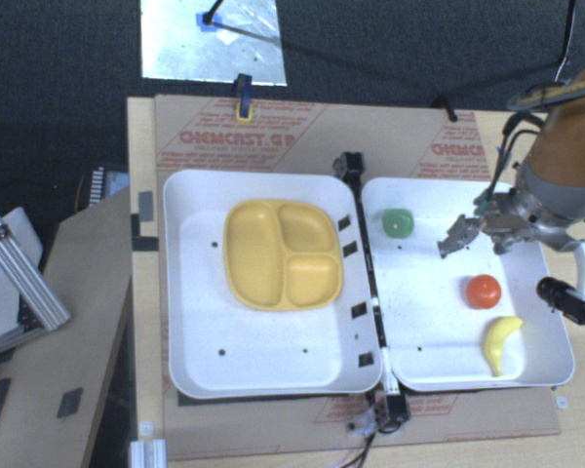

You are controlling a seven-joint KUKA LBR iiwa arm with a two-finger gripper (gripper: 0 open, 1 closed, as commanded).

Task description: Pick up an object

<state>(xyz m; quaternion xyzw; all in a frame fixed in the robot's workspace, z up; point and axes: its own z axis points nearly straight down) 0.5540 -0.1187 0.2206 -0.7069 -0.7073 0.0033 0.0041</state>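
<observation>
Gripper (478,234) hangs over the right bin (424,359), fingers spread and holding nothing. Tomato (483,292) lies just below it; banana (500,343) near the front wall, green fruit (398,223) to the far left corner. Yellow tray (281,253) sits in the left bin (200,349).

Two bins sit side by side on a cardboard sheet (273,130) on the bench: the left bin (190,261) carries a divided plate (281,253) near its centre, toward its back edge. In the right bin (419,349), an apple (398,223) lies near the back left corner, a tomato (483,292) sits toward the right edge, and a banana (499,343) lies just in front of the tomato, near the front right corner. The gripper (478,234) hangs over the right bin's back right part, between the apple and the tomato.
</observation>
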